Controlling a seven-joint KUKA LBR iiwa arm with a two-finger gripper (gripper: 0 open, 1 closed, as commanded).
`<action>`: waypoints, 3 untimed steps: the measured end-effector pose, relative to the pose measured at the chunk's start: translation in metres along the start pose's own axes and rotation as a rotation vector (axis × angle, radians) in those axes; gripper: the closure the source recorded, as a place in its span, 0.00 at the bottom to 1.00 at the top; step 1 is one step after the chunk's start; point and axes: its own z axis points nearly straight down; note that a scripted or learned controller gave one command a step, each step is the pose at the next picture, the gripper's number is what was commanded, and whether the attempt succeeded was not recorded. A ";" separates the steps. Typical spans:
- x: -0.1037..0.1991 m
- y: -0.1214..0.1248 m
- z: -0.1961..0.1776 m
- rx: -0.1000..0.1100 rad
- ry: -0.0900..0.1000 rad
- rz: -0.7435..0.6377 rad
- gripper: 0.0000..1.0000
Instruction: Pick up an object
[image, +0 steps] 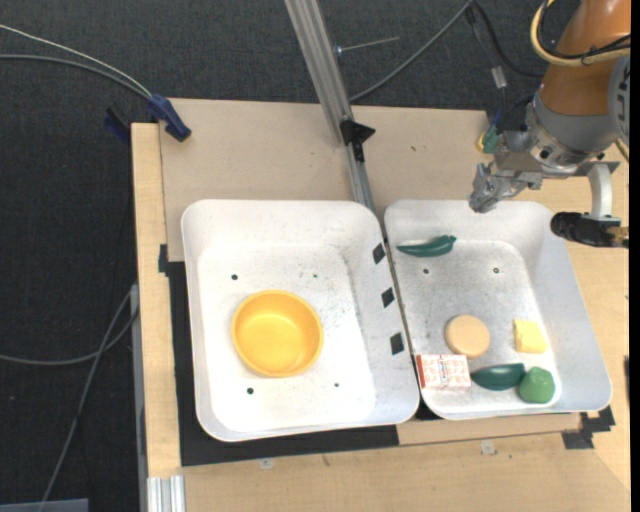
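Overhead, pincer (484, 197) above right bin's (560, 235) rim.

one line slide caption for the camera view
Gripper above the right bin's far rim; yellow bowl in the left bin.

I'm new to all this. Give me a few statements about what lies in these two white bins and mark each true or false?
1. The round yellow bowl sits in the left white bin. True.
2. The gripper holds the yellow block. False: the yellow block lies in the right white bin, with the gripper above that bin's far edge.
3. A round tan disc lies in the right bin. True.
4. The red-and-white packet lies in the bowl. False: the packet lies at the right bin's near edge.
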 end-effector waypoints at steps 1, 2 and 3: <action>0.061 -0.008 -0.009 0.013 0.006 -0.004 1.00; 0.112 -0.014 0.003 0.019 0.005 -0.004 1.00; 0.162 -0.021 -0.006 0.017 0.005 -0.003 1.00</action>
